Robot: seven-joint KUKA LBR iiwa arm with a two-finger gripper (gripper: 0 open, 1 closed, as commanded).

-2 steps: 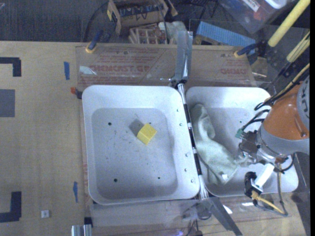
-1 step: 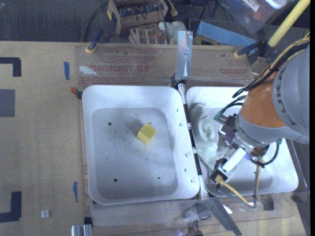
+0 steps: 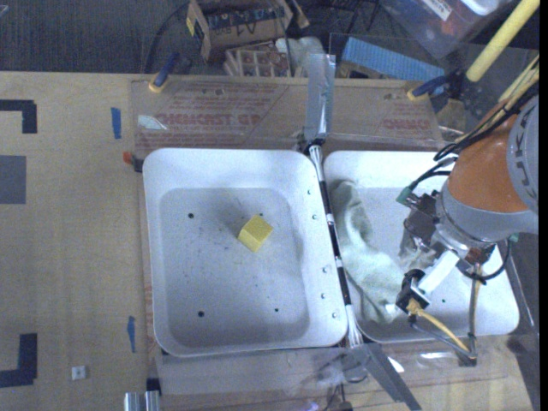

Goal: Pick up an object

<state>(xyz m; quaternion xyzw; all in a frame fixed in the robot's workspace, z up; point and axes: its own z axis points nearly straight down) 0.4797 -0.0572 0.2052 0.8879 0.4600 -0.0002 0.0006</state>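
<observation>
Hovering gripper [image 3: 414,245], cloth [image 3: 366,266] beside, block [image 3: 255,232] apart

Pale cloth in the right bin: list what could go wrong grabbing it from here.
1. The pale cloth lies crumpled against the left wall of the right bin; a grasp may strike the wall or catch only a loose fold.
2. The yellow block sits in the left bin, away from the arm, so a miss likely leaves no near fallback.

Grey arm [image 3: 490,182] reaches in from the right, wrist [image 3: 441,234] tilted downward.
</observation>
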